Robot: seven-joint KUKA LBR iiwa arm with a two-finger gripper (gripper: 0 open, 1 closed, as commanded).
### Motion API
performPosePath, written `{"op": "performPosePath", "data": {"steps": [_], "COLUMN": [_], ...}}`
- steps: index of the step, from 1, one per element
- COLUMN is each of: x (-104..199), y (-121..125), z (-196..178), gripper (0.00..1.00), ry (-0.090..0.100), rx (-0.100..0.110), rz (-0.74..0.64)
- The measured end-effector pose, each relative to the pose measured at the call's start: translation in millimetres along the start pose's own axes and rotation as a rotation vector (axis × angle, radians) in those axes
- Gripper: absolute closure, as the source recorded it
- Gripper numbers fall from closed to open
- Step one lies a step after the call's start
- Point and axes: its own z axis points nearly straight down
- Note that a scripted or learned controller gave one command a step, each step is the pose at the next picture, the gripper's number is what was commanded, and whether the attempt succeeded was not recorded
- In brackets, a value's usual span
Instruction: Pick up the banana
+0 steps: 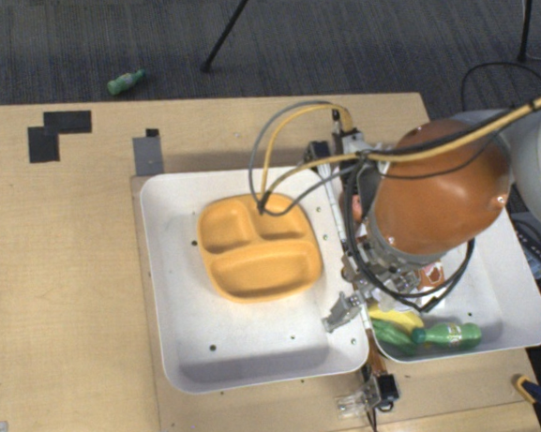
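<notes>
- Camera view, bench: a light wooden bench [62, 304] carries two shallow white plastic bins side by side, with dark carpet beyond its far edge.
- Left white bin [178, 294]: holds a yellow-orange plastic meal tray with three compartments [257, 247], lying flat in the far-centre part of the bin.
- Right white bin [519, 316]: largely covered by the robot arm; its near-left corner holds the task's item.
- Yellow banana [393, 322]: lies in the near-left corner of the right bin, close to the wall shared with the left bin, partly overlapped by the gripper hardware above it.
- Green elongated plastic item [446, 336]: lies just beside the banana on its near-right side, touching or almost touching it.
- Grey arm with a rounded orange-brown band [438, 196]: reaches in from the right and stands over the right bin, with yellow and grey cables looping to the far side.
- Two-finger metal gripper [346, 309]: sits low at the shared wall between the bins, just left of the banana; whether it is released or clenched cannot be told, and nothing is seen clasped in it.
- Small green object [126, 81]: lies on the carpet, far left, well apart from the bench.
</notes>
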Motion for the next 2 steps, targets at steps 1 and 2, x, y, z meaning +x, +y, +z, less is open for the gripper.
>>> {"op": "performPosePath", "data": {"steps": [1, 2], "x": [24, 23], "y": [5, 3], "z": [0, -11], "gripper": [0.0, 1.0], "ry": [0.001, 0.0], "rx": [0.001, 0.005], "rz": [-0.238, -0.235]}}
